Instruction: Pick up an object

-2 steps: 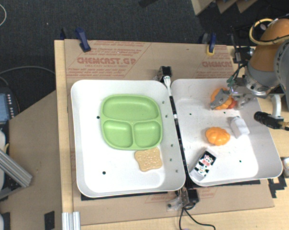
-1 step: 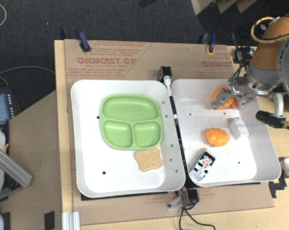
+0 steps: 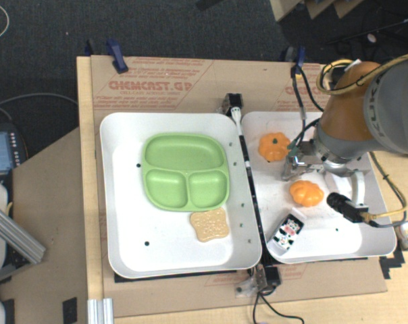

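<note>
In the right bin (image 3: 366,245) lie a small orange pumpkin-shaped toy (image 3: 273,146), a round orange fruit (image 3: 306,193) and a small white-and-black object (image 3: 287,232) near the front wall. My gripper (image 3: 297,168) hangs low over the right bin, between the pumpkin toy and the orange fruit and just above the fruit's top edge. Nothing is seen held in it. The grey arm with its orange band (image 3: 346,106) comes in from the right and hides the back right part of that bin.
The left bin (image 3: 123,201) bears a green three-compartment plate (image 3: 186,171), with a tan cracker-like piece (image 3: 210,225) lying just in front of it. A ridge between the two bins (image 3: 250,187) runs close to the left of the gripper.
</note>
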You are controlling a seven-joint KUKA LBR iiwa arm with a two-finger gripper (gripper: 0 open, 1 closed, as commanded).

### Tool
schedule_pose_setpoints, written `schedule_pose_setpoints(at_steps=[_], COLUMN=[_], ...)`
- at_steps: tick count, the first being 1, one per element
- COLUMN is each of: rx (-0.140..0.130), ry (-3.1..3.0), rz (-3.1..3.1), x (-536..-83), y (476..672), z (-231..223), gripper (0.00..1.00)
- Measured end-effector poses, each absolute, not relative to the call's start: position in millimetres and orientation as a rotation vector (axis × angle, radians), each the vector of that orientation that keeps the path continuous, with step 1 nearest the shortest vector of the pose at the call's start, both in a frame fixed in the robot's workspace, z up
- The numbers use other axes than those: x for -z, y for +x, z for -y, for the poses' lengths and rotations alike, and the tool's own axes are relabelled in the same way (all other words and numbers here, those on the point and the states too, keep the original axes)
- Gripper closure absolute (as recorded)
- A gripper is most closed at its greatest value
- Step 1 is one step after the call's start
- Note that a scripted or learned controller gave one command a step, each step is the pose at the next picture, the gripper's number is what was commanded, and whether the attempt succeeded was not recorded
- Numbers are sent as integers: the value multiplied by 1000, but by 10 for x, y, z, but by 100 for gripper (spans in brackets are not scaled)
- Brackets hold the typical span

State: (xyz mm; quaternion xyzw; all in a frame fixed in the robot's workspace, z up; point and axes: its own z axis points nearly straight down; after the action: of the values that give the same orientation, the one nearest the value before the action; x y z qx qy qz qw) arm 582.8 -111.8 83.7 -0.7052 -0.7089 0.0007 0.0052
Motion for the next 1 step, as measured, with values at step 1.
schedule_pose_setpoints(at_steps=[1], rx=[10], ry=[-2213], rz=[2230], x=[-1908], y=[5230], z=[318], gripper=[100])
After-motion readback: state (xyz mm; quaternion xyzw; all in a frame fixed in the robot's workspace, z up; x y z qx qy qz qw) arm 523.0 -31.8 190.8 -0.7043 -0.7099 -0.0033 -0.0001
